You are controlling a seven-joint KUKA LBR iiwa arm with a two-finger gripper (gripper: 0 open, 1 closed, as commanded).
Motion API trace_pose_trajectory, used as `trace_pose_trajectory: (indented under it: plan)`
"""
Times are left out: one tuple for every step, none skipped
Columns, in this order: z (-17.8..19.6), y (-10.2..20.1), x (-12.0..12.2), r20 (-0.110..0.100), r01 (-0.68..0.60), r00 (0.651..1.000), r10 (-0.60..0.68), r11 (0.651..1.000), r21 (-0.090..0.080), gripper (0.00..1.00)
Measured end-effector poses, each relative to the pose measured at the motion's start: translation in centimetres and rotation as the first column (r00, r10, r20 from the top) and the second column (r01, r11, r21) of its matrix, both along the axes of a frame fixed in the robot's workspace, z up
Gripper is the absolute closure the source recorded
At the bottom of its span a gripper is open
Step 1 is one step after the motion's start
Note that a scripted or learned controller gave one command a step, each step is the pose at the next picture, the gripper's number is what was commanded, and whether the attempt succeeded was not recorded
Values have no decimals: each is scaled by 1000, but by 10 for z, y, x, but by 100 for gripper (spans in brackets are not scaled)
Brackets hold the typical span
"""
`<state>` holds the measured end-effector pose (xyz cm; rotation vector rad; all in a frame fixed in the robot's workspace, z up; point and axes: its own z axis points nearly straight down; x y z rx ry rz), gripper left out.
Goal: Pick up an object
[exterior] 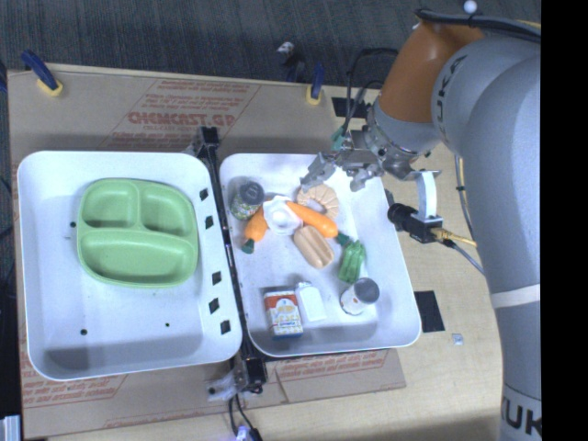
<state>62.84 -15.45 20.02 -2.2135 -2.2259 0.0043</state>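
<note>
we're hovering the gripper (pixel 342 169), fingers spread apart and holding nothing, over the upper middle of the right bin (pixel 390 255); the carrot (pixel 310 215) is lying just below-left of it, long axis running left-to-right.

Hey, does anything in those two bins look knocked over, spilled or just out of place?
Nothing looks spilled or damaged. The toy food lies in a loose jumble in the right bin, with the small carton flat on its side. The green divided plate sits alone, level, in the left bin.
</note>
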Motion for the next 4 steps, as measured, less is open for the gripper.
trace_pose_trajectory:
  plan:
    - [-109,39,-55,-2,-1,1000,1,1000,1,0]
    - [-98,39,-54,-2,-5,1000,5,1000,-1,100]
    - [1,-21,-107,4,2,1000,-2,1000,-1,100]
    - [6,-57,-130,2,1,1000,-1,1000,1,100]
